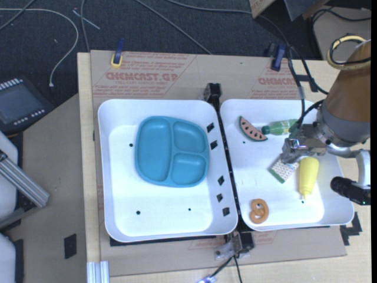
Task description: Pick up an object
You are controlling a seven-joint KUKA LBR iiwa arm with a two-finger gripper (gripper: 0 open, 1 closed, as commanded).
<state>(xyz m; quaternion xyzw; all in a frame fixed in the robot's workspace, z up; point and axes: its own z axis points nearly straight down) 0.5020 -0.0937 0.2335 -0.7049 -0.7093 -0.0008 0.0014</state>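
Objects for picking lie in your right bin (330,217): a slice-shaped brown piece with a green rim (252,129), a green bottle (280,127), a small speckled packet (284,170), a yellow bottle (307,176) and a pretzel (258,210).

Note what is obscured. The gripper (298,150) sits low over the packet and the yellow bottle's top. Its metal body covers the jaws, so you cannot tell from this view whether they are spread or pinching anything. The green bottle's right end runs behind the gripper. The arm (347,108) is cut off at the frame edge.

Materials: both bins are smooth, shallow white trays with rounded corners. The left bin (118,205) carries a glossy blue plate (172,151) with three compartments. The pretzel is brown and knotted, near the front wall. The yellow bottle is smooth, tapering toward the front.
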